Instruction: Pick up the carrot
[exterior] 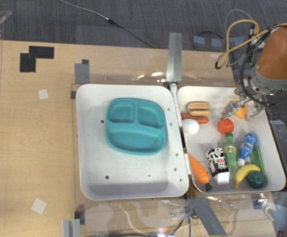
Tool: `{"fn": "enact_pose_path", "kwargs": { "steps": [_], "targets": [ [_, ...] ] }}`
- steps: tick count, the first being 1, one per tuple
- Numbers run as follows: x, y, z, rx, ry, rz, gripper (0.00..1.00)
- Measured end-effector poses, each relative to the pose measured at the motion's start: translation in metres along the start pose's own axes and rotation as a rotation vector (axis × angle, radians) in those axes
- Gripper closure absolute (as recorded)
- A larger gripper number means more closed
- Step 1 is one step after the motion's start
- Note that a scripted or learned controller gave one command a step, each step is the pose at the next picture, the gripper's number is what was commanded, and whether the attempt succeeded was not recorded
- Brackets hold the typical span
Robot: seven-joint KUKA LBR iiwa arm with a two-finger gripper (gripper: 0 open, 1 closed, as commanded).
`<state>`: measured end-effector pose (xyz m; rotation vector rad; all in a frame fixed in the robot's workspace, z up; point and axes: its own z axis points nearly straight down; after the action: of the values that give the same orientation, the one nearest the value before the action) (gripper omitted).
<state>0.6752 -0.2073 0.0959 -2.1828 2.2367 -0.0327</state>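
Honestly, you're still at square one on this, as far as the camera view lets me judge. The carrot [198,168] is lying in the right bin [276,154], tucked against its left wall near the front corner, leafy end pointing toward the front, just beside the little cow-print carton [215,160]. Nothing is touching it. Your gripper [241,109] is hanging over the back right part of that same bin, well apart from the carrot, with a small orange-yellow piece [240,113] sitting right at the fingers; I can't tell whether they're spread, closed, or pinching that piece. The red tomato [226,126] is just in front of it. The left bin [87,147] has the teal divided plate [135,125]. So the reach, the grasp and the lift are all left to do.
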Motion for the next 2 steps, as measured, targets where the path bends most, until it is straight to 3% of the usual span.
{"fn": "enact_pose_path", "kwargs": {
  "steps": [1, 2],
  "targets": [
    [-0.0001, 0.0002, 0.0003, 0.000, -0.001, -0.135, 0.00],
    [-0.0040, 0.0014, 0.0023, -0.004, -0.002, -0.393, 0.00]
  ]
}}
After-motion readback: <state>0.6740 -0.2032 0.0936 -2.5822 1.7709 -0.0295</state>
